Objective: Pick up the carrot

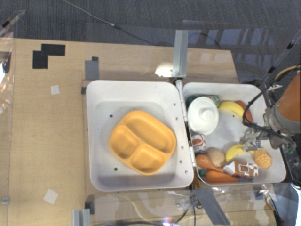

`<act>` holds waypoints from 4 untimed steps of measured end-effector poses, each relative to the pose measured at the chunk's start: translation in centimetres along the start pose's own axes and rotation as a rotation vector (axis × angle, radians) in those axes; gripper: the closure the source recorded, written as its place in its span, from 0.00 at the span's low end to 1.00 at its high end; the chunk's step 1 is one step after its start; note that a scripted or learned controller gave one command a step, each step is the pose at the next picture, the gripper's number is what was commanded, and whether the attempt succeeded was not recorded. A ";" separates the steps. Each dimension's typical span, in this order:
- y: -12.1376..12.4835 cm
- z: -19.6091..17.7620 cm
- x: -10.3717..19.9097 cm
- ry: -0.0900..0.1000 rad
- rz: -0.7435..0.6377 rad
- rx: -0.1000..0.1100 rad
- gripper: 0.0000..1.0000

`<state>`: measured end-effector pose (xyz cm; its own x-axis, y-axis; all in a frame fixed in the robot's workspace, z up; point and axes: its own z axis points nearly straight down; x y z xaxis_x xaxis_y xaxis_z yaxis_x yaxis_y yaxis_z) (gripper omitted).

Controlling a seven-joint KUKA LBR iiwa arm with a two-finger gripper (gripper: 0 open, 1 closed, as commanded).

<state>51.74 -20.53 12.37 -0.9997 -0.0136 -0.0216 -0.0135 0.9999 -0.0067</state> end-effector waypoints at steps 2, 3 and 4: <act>0.2 0.7 2.3 -0.004 0.304 0.001 1.00; 2.3 1.0 2.3 -0.008 0.437 0.005 1.00; 7.2 -2.8 -0.2 0.013 0.596 -0.002 1.00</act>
